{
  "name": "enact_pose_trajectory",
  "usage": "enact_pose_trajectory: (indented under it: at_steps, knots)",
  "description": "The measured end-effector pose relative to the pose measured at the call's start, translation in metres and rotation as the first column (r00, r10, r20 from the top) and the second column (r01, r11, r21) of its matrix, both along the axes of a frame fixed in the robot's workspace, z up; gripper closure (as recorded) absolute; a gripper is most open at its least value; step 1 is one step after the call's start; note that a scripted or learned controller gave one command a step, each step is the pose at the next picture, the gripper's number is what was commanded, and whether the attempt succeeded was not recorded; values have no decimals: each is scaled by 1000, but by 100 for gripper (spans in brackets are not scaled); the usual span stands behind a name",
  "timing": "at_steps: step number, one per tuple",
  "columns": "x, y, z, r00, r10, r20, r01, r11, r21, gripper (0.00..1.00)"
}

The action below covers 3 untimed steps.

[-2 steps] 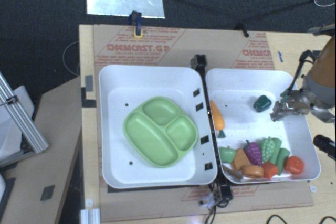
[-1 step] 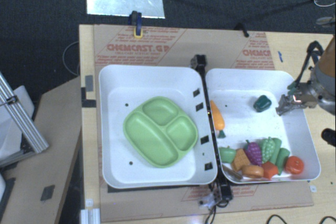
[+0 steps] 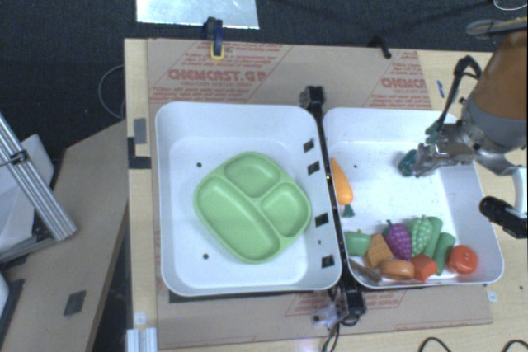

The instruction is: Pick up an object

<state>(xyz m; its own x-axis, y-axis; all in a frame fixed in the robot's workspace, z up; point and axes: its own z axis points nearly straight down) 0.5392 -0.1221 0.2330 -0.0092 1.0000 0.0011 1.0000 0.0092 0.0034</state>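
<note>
My gripper [image 3: 419, 161] hangs low over the right side of the right bin [image 3: 388, 118], on the grey arm [image 3: 495, 128] that comes in from the right. A small dark teal object [image 3: 407, 166] sits right at the gripper's tip, over the bin floor; whether it is gripped is unclear. An orange toy carrot [image 3: 341, 186] lies against this bin's left wall. Along the front wall lies a pile of toy food: purple grapes [image 3: 398, 239], a green bunch [image 3: 424, 232], a red tomato [image 3: 464, 259] and a green pepper [image 3: 357, 242].
The left bin [image 3: 239, 115] holds a light green divided plate [image 3: 252, 206]. A black divider with clips [image 3: 318, 169] runs between the bins. A blue and yellow clamp [image 3: 214, 39] stands at the bench's back edge.
</note>
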Motion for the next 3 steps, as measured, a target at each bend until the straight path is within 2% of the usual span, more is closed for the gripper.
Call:
enact_pose_trajectory:
  at_steps: [2,3]
  knots:
    - [7,105,-18,1000,1,-2,-1,1000,1,100]
    - [14,98,-6,1000,-3,-1,3,1000,-1,100]
